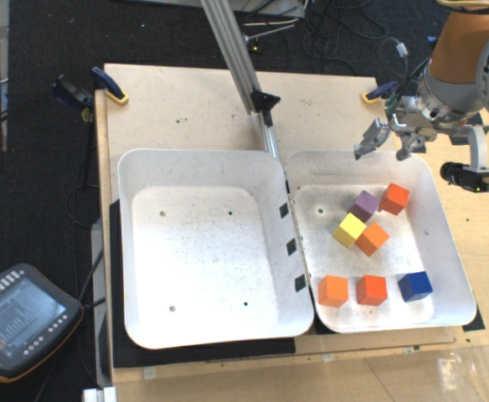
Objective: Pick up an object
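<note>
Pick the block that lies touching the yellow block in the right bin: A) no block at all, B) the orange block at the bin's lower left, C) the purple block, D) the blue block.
C: the purple block sits right against the yellow block, while the blue block lies apart near the right bin's lower right corner.
</note>
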You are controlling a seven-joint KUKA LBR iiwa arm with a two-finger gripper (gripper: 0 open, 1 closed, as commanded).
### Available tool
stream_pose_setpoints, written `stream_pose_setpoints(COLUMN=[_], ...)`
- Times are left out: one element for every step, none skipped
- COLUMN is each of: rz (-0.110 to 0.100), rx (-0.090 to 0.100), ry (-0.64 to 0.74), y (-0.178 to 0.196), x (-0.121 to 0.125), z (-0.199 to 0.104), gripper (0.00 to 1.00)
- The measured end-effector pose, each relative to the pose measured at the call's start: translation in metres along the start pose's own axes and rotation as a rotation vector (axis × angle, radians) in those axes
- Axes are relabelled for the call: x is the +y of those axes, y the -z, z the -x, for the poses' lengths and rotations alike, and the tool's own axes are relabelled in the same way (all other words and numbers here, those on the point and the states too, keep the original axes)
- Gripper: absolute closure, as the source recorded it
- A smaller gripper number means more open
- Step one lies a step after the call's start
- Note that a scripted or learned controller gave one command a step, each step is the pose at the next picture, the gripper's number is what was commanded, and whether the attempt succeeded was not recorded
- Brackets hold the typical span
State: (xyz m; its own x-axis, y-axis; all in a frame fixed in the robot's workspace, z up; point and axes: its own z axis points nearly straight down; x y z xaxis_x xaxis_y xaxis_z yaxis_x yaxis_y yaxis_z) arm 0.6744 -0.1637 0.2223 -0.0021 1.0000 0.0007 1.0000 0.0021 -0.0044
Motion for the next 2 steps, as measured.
stream_pose_setpoints(rz=[0.004,0.000], rx=[-0.002,0.000], ry=[0.002,0.001], y=[0.003,-0.045], x=[0.001,0.003], z=[0.000,-0.009], gripper=[0.00,0.00])
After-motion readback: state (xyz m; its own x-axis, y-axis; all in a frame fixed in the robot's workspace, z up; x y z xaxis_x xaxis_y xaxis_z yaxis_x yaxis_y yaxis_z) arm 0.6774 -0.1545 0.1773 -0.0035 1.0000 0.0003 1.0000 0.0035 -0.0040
